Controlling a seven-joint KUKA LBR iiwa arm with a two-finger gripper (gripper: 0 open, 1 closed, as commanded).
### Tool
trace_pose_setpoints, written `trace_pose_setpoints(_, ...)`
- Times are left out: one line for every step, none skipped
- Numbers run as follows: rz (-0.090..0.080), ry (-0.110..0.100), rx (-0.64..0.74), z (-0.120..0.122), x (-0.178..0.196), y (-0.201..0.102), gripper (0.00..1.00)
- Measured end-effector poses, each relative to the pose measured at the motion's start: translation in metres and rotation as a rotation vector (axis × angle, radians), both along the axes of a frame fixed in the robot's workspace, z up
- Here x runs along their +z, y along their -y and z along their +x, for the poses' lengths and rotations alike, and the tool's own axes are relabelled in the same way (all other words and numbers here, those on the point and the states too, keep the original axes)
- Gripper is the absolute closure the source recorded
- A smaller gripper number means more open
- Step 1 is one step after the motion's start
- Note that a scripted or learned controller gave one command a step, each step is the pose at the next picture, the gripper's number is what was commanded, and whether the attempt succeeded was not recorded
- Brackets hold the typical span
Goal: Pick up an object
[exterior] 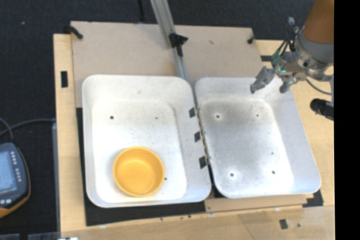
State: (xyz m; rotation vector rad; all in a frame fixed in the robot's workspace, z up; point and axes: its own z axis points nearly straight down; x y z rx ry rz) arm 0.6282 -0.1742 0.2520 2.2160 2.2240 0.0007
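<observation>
A yellow bowl (pixel 138 171) sits upright in the near part of the left bin (pixel 101 93). My gripper (pixel 274 82) hangs over the far right corner of the right bin (pixel 298 143), far from the bowl. Its two grey fingers are spread apart with nothing between them. The orange band of the arm shows above it at the right edge.
A metal pole (pixel 160 5) slants from the top down to the gap between the bins. A handheld pendant (pixel 11 177) lies at the left edge of the bench. Brown cardboard (pixel 129 48) lies behind the bins.
</observation>
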Motion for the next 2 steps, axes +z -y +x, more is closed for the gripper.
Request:
trace_pose_setpoints(-0.001,0.0,0.001,0.0,0.0,0.0,0.0)
trace_pose_setpoints(-0.001,-0.004,-0.003,-0.001,-0.042,0.001,0.0)
